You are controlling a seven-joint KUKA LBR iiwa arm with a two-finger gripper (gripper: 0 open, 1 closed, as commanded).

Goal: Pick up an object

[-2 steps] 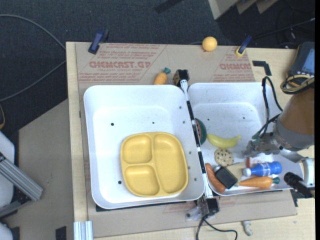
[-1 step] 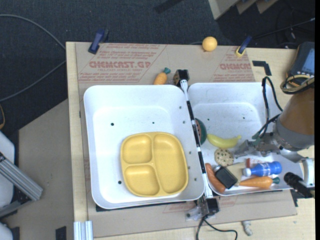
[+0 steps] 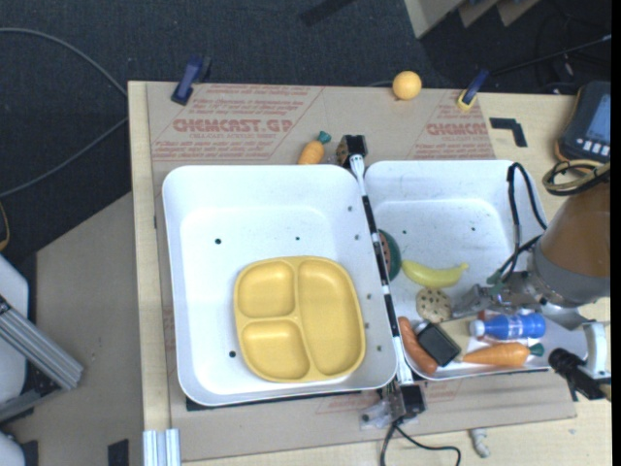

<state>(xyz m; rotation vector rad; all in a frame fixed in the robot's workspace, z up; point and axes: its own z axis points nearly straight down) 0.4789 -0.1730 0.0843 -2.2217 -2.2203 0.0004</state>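
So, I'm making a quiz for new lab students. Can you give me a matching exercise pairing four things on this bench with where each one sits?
Things:
1. yellow divided plate
2. banana
3. orange ball
4. blue-and-white bottle

Places:
A. on the cardboard beyond both bins, near the far edge
B. in the left bin
C. in the right bin, lying just above a carrot along the near wall
D. in the right bin, near its middle, close to the divider between the bins

Pairs: 1-B, 2-D, 3-A, 4-C

A yellow divided tray (image 3: 299, 316) lies in the left bin (image 3: 194, 260); an orange ball (image 3: 407, 85) rests on the bench (image 3: 243, 124).
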